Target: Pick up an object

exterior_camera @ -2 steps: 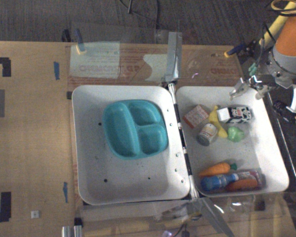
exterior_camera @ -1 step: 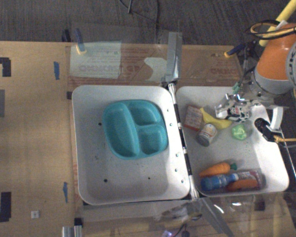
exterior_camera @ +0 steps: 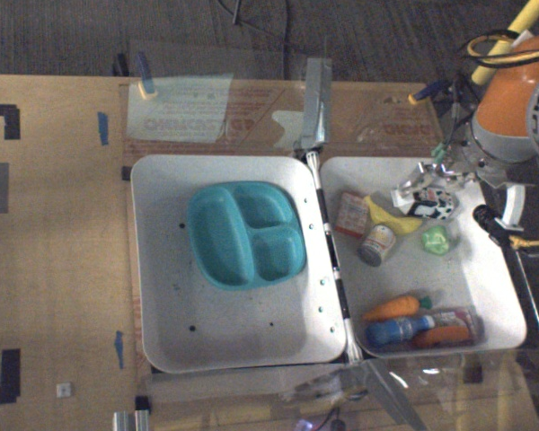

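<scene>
My gripper hangs over the back of the right bin, at the end of the grey arm with the orange band. Directly under it lies a black-and-white patterned object, too close for me to tell whether they touch. Beside that object are a yellow banana, a small red-and-white box, a can and a green object. Near the bin's front wall lie a carrot, a blue bottle and an orange-red item.
The left bin holds a teal divided plate. A metal divider runs between the two bins. Cables and a yellow tube hang around the arm at the upper right.
</scene>
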`<action>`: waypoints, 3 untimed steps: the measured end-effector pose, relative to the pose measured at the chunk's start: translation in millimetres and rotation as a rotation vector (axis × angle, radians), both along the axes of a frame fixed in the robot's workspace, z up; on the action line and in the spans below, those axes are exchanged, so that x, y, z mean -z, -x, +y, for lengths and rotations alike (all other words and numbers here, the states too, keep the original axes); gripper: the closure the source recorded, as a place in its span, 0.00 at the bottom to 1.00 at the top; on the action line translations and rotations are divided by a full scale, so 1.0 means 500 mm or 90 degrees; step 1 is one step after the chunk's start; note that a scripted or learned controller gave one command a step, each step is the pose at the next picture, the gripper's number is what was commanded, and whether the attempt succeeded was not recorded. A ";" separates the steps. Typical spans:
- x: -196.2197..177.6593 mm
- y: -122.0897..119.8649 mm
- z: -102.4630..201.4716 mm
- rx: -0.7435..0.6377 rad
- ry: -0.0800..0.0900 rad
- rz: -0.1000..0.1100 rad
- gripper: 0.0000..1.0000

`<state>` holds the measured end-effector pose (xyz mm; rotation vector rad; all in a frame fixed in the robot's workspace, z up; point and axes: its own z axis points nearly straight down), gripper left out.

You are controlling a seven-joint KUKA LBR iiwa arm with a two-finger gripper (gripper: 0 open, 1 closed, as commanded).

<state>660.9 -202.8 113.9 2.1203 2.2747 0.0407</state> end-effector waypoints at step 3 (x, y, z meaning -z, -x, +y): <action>-0.025 0.019 0.030 -0.039 0.007 -0.013 0.00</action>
